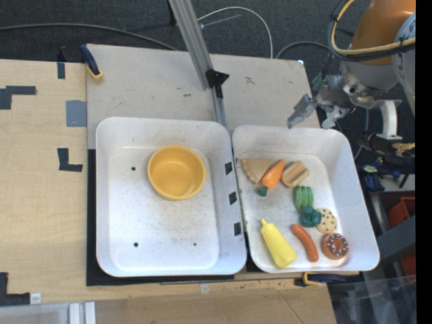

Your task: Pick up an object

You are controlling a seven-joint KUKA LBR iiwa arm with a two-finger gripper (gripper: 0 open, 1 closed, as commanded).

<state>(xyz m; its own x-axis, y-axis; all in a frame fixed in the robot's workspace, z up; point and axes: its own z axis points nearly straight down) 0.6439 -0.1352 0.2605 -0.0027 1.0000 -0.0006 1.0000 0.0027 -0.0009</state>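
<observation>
Camera view: the gripper (309, 111) hangs above the right bin's (356, 181) far rim, fingers spread, grasping nothing. Inside lie a tapered orange carrot (273, 173), a glossy yellow bottle (277, 244) and a sprinkled donut (335, 246). The left bin (115, 201) bears a smooth yellow bowl (177, 172).

The rounded grey metal robot arm (388, 42) carries a glossy orange band, ringed by a thin yellow-and-black cable loop. Below it sits a grey, blocky wrist section with dark fittings. A white curved piece shows beside it.
</observation>
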